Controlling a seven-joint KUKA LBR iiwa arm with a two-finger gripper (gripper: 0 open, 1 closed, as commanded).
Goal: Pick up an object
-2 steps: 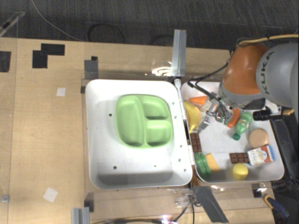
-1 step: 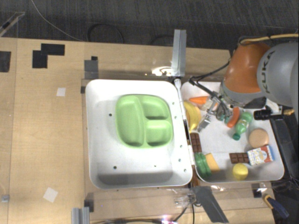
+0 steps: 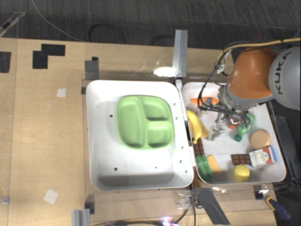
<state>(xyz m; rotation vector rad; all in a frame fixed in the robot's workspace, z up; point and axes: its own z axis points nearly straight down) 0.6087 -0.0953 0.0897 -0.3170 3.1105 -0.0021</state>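
- The left bin (image 3: 101,173) carries a green divided tray (image 3: 143,121) near its middle, with bare white floor along all four walls; nothing small lies there for me to pick.
- Just past the shared wall, along the right bin's (image 3: 277,171) left edge, a banana (image 3: 195,125) lies with its long axis running up-and-down the view, roughly parallel to that wall. Below it sit a dark chocolate piece (image 3: 199,149), a green block (image 3: 204,167) and a yellow-orange piece (image 3: 213,163), packed close in the near-left corner.
- My gripper (image 3: 217,130) hangs over the middle of the right bin, just to the right of the banana. I judge the banana the nearest candidate, lying to the gripper's left, though the wall behind it leaves little room on that side.
- I cannot tell whether the fingers are apart or together; cables and metal blur into one shape. Nothing visibly sits between them.
- To the gripper's right, a green bottle-like item (image 3: 242,128) lies tilted, close by; beyond it a round tan object (image 3: 260,139).
- Along the near edge: a brown bar (image 3: 240,159), a lemon (image 3: 241,173), a small carton (image 3: 262,157). Open floor is scarce here.
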